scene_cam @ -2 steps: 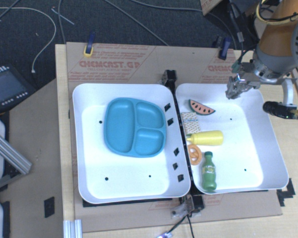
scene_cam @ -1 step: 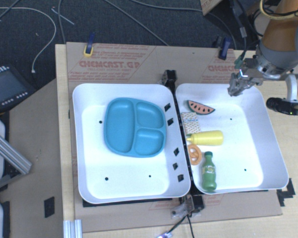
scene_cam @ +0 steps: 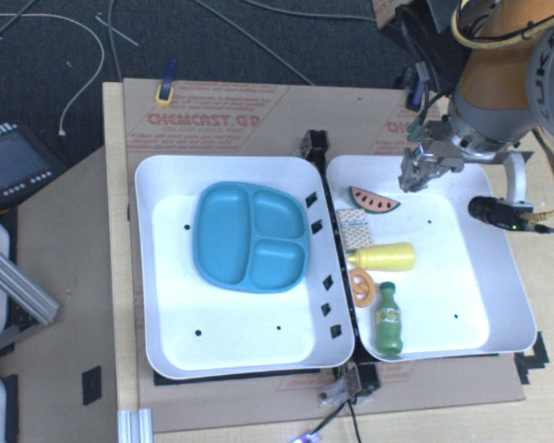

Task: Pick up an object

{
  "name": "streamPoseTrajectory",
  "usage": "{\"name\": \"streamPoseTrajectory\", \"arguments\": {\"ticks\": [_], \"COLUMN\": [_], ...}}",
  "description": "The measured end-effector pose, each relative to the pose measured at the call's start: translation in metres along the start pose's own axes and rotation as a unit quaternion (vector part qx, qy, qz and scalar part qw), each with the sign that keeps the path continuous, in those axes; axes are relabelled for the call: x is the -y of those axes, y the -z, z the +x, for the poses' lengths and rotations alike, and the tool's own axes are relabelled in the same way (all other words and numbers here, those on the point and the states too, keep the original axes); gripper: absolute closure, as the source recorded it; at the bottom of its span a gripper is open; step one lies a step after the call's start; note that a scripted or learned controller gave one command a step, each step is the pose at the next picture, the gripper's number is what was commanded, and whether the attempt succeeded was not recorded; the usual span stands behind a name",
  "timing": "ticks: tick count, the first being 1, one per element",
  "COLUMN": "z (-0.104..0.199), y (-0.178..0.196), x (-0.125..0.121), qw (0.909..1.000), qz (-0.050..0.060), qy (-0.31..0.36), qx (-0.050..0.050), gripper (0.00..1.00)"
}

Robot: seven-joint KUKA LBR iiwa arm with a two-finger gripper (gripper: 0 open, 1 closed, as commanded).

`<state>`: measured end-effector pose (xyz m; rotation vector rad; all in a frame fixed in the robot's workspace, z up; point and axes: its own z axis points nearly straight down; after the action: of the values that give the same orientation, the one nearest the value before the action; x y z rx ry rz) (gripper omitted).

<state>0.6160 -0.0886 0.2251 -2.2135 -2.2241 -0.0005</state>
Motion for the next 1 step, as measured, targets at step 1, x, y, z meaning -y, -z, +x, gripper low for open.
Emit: {"name": "streamPoseTrajectory", "arguments": {"ticks": [1], "z": [0.0541], "y": [-0.006], "x": [0.0061], "qw": [1.0], "qz": [0.0], "qy": [0.0], "qx": [0.0], "gripper": [1.0]}}
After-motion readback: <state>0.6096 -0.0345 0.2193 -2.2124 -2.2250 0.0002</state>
